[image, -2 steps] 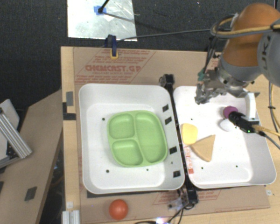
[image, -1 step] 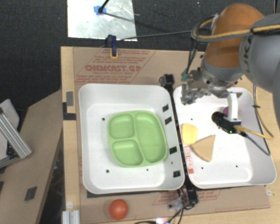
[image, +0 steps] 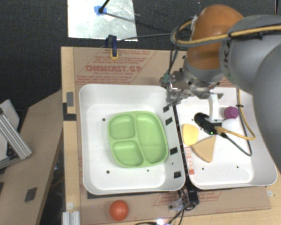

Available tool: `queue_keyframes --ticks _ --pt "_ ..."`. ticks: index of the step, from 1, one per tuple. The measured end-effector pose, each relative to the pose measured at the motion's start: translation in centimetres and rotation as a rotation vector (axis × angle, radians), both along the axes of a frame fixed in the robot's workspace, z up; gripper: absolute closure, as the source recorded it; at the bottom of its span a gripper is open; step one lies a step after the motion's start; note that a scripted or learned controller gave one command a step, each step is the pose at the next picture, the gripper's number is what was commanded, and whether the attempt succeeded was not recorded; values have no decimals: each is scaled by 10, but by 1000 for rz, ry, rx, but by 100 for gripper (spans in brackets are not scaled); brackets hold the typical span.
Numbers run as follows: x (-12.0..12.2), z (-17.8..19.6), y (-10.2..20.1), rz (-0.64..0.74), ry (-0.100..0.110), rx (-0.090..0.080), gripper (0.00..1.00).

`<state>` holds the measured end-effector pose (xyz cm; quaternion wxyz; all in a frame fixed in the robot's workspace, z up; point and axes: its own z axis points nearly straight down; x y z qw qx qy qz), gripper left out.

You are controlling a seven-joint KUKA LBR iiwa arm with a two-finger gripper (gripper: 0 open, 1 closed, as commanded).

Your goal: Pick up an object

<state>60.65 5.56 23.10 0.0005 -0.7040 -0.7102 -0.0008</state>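
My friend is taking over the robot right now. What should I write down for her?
End effector: over the wall between the two bins, at the far end. I cannot tell whether it is open or shut.
Left bin: green divided plate.
Right bin: yellow piece, tan wedge, purple piece.
Orange ball: outside the bins, on the near edge.
Done: nothing lifted yet.
Left: pick up one object.

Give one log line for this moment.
gripper above bins' divider | left bin: green divided plate | right bin: yellow wedge, tan wedge, purple piece
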Motion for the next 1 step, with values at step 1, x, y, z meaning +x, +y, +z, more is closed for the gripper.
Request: queue_keyframes --ticks 1 --pt "3 7 51 1 -3 1 100"
